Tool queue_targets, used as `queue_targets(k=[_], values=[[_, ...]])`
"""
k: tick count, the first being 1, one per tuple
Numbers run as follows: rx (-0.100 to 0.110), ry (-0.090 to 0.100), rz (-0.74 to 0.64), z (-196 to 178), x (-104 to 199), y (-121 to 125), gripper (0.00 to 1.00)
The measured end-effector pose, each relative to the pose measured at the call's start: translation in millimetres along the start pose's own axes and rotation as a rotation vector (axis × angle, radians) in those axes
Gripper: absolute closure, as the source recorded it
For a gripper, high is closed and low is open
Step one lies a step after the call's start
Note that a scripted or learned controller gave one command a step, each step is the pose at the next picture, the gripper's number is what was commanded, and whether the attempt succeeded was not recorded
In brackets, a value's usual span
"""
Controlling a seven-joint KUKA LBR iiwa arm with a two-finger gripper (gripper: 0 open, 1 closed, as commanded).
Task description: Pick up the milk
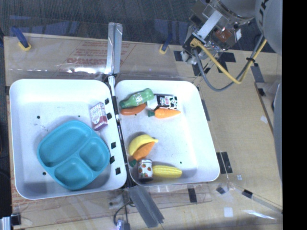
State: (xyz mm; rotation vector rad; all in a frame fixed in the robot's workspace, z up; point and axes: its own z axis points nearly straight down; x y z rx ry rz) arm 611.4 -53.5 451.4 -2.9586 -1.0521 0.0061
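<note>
Currently: milk in right bin (beside carrot) | jaws well above-right, state unclear

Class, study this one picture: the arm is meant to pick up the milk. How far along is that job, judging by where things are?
Done: nothing visible yet. The milk carton lies in the right bin near its far edge, beside the carrot and green bottle. In hand: the gripper hangs above the bench beyond that bin, apart from the carton. Left: reaching over the carton, descending, closing on it and lifting.
</note>
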Motion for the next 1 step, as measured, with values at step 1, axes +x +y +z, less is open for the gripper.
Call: queue_targets(k=[1], values=[[0.001,-0.002,-0.052,216.0,-21.5,-5.6,1.0]])
